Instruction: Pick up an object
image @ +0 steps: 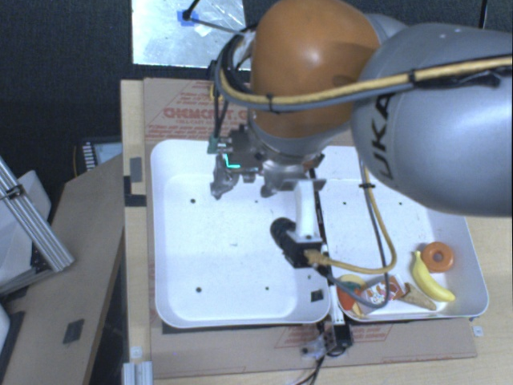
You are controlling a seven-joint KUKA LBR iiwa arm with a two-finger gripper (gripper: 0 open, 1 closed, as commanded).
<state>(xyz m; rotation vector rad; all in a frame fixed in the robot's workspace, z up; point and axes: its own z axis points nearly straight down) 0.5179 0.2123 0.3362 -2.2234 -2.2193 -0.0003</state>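
My gripper (pixel 247 186) hangs low over the far part of the left bin (pixel 184 295). Its two dark fingers stand apart and open, with only bare white bin floor showing between them. In the near right corner of the right bin (pixel 478 295) lie a yellow banana (pixel 430 278), an orange ring-shaped object (pixel 438 256), a red and orange packet (pixel 363 292) and a small tan wedge (pixel 419 298). All of these lie well to the right of the gripper and nearer the camera. The arm's orange band (pixel 313 50) and grey body hide the far part of the right bin.
A yellow cable (pixel 377 223) runs down from the arm across the right bin to a black fitting (pixel 287 237) at the wall between the bins. Brown cardboard (pixel 180 111) lies under the bins. A foil sheet (pixel 184 18) lies behind them.
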